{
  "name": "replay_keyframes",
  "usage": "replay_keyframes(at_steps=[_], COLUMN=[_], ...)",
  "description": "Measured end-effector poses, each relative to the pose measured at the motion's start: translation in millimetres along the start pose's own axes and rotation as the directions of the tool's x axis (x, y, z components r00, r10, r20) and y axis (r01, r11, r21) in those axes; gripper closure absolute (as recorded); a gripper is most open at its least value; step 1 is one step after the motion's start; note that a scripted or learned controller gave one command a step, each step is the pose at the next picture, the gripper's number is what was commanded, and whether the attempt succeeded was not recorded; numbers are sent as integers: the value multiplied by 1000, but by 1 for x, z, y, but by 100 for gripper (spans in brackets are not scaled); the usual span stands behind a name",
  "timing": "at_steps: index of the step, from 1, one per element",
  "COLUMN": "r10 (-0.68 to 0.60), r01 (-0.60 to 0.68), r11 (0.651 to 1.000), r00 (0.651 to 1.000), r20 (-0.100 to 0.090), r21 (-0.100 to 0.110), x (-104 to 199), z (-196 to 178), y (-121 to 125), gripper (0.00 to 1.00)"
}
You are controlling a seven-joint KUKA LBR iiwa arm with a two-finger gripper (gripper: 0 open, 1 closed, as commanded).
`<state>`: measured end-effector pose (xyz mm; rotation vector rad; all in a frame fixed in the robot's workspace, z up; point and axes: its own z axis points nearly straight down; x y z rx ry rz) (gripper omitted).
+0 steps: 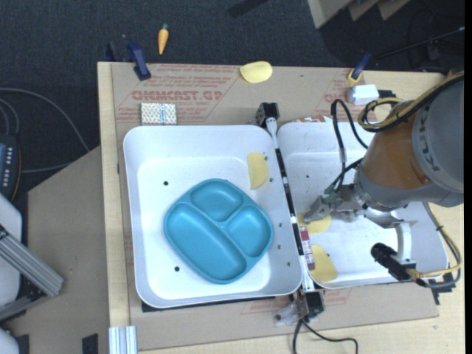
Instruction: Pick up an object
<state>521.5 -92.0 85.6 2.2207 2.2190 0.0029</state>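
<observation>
The arm (413, 153) is reaching in from the right over the right bin (310, 142), its orange band sitting above the wrist. The gripper (318, 211) is hanging low near that bin's left wall; whether it is gripping anything cannot be told from this angle. A yellow piece (318, 226) is lying just beside the gripper, and a second yellow piece (323, 264) is resting near the bin's front left corner. Black cables (339, 135) are looping over the right bin, partly blocking the view.

In the left bin (147, 175), a blue divided plate (217, 229) is occupying the middle, with another yellow piece (257, 170) leaning against the right wall.

Both bins are sitting on a tan board (192, 91) printed with red lettering. A yellow object (256, 71) and a small patterned packet (158, 113) are lying on the board behind the bins. Dark carpet (59, 43) is surrounding the bench, with a small orange item (163, 39) on it.
</observation>
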Motion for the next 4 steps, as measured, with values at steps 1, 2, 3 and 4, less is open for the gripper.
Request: replay_keyframes(at_steps=[1,2,3,4], r10=[1,1,-1,-1], r01=[-1,-1,1,1], r11=[1000,1000,1000,1000], r00=[1000,1000,1000,1000], r20=[1,0,-1,0], r21=[-2,-1,3,1], x=[0,0,-3,-1], z=[-10,-10,1,1], y=[1,0,1,22], gripper=[100,0,0,0])
